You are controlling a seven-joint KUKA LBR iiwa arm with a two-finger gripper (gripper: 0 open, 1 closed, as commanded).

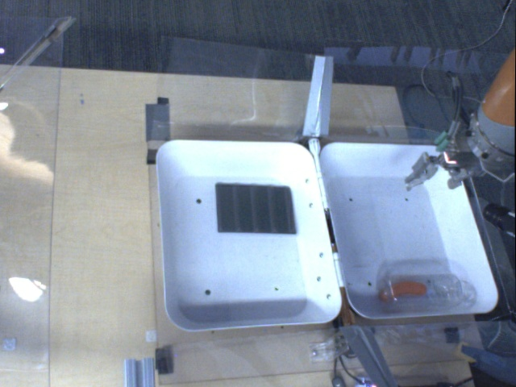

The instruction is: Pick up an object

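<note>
A clear plastic bottle [425,289] with an orange piece inside lies on its side at the near edge of the right bin [363,216]. A dark ribbed rectangular pad [255,209] lies flat in the middle of the left bin [181,240]. My gripper [436,175] hangs over the far right part of the right bin, well behind the bottle. Its two fingers stand spread apart, open, with nothing between them.
A metal divider post [318,95] rises behind the seam between the bins. Cables [439,79] hang at the back right near the arm. A transparent panel covers the wooden bench [81,216] at the left.
</note>
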